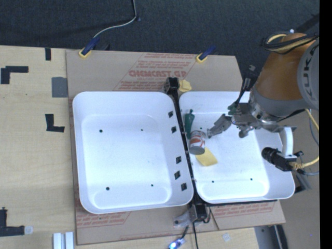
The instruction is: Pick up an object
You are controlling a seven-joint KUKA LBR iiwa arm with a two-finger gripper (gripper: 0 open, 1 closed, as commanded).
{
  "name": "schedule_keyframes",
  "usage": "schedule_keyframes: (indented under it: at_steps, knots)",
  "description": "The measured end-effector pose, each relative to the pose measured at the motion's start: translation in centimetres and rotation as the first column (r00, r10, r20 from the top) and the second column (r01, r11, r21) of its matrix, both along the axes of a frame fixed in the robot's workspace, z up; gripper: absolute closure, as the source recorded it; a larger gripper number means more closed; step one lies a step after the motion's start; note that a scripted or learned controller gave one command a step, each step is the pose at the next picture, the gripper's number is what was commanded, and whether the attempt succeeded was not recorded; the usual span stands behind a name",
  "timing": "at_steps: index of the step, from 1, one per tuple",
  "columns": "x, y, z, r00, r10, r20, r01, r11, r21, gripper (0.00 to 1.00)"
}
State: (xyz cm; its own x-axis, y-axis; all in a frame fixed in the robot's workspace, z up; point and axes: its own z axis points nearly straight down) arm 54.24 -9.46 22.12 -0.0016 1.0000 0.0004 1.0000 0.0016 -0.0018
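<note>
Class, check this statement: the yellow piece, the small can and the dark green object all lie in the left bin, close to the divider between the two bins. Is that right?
One detail is wrong: the bin. The camera view shows the yellow piece, the small can and the dark green object all lying in the right bin, close to the divider between the two bins.
</note>
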Motion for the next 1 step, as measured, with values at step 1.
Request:
schedule_keyframes:
  at_steps: [1]
  knots:
    - [-1.59, -2.11, 32.30, 1.000, -0.001, 0.020, 0.001, 1.000, -0.005, 0.00]
